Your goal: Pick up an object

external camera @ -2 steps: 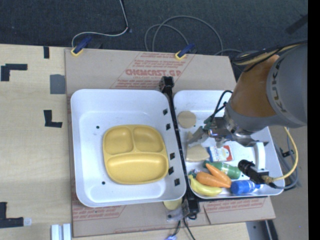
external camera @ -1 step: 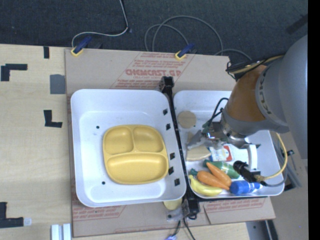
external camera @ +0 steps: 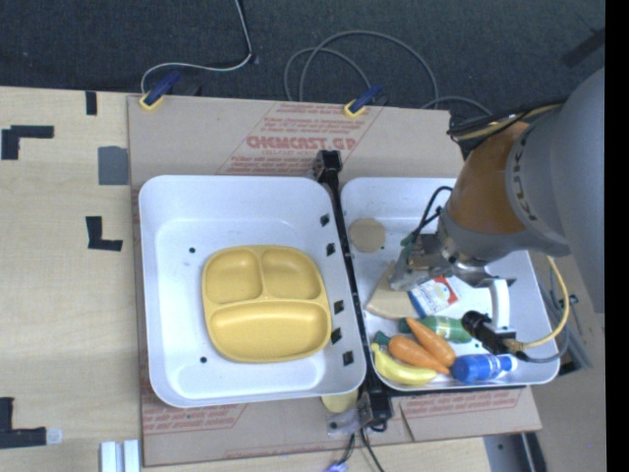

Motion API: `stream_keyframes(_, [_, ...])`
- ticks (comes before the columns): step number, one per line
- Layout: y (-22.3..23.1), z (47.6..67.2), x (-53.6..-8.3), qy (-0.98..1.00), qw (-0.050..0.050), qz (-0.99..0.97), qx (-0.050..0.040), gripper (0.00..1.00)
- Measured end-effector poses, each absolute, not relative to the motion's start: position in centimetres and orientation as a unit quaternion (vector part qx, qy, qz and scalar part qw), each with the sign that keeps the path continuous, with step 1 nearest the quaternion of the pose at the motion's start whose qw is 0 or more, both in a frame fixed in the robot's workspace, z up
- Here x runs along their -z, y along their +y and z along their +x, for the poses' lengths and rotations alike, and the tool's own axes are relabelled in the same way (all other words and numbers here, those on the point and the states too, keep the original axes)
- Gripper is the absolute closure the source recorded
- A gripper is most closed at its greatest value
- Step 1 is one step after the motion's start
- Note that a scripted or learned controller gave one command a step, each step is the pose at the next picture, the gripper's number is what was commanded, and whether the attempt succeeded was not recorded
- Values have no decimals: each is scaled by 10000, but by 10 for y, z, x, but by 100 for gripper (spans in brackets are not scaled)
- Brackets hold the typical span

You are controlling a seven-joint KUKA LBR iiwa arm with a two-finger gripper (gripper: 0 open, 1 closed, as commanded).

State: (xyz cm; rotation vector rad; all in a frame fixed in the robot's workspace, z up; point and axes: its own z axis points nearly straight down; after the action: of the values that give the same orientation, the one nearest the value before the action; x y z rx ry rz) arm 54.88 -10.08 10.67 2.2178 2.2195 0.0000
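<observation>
Camera view: two shallow white plastic bins side by side on a brown cardboard sheet (external camera: 295, 131), split by a black divider strip (external camera: 339, 264) taken here as the landmark. Left of the strip, the left bin (external camera: 162, 264), holding a yellow three-compartment plastic plate (external camera: 265, 301), lying flat near the bin's middle. Right of the strip, the right bin (external camera: 393, 197), crowded along its near half. Just right of the strip, at the bin's upper part, a round tan disc (external camera: 367, 234). Lower, close to the strip, a beige wedge-shaped piece (external camera: 388, 306). Near the strip's bottom end, a yellow toy banana (external camera: 401, 368), touching an orange toy carrot (external camera: 421, 352) and a second orange carrot (external camera: 430, 334) just above it. Farther right of the strip, a blue plastic bottle (external camera: 482, 367) lying along the bin's near wall, a green item (external camera: 447, 326) partly hidden, and a small white packet with red and blue print (external camera: 433, 295).

Grey arm with orange band (external camera: 491, 190) reaching in from the right, far side from the strip. Two-finger gripper (external camera: 411, 268) low over the beige wedge and the printed packet; whether the fingers are spread or pressed together, cannot tell. Nothing visibly pinched between them. Black cable and yellow cable (external camera: 550, 332) trailing from the wrist over the bin's right part.
</observation>
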Motion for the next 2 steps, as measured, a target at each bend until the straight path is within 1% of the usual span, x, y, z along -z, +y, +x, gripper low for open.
stream_keyframes(1, [-114,508,-163,7068,-15,7074,11,100])
stream_keyframes(2, [-112,505,-147,7073,-31,7069,27,100])
